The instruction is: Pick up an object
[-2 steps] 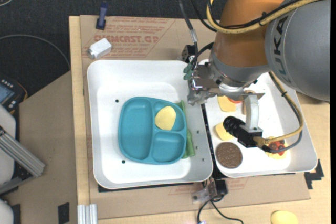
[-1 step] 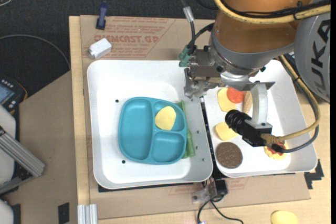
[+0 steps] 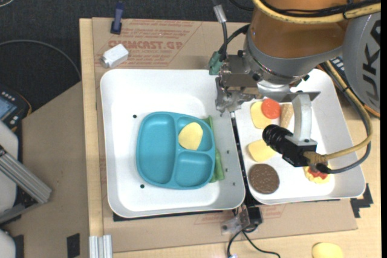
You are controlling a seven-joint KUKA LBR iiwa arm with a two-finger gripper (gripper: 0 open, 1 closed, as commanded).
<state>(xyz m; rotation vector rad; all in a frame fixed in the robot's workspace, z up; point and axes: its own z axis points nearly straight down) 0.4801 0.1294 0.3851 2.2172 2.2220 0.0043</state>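
Observation:
My gripper (image 3: 226, 102) hangs low over the ridge where the two bins meet, near their back edge, under the big orange wrist. In the left bin (image 3: 121, 106) lies a blue divided plate (image 3: 158, 151) with a yellow piece (image 3: 191, 135) in its upper right compartment. A green strip (image 3: 216, 157) runs along the plate's right side. The right bin (image 3: 338, 190) holds a red-orange round thing (image 3: 271, 109) on a yellow slice (image 3: 259, 116), a tan block (image 3: 286, 116), another yellow piece (image 3: 261, 150), a brown disc (image 3: 264, 178) and a small red and yellow item (image 3: 314, 174).
Behind the bins, on the cardboard, lie a small white block (image 3: 115, 55) and a blue clip (image 3: 117, 18). A yellow object (image 3: 326, 249) rests off the bench at the front right. The arm covers the right bin's back part.

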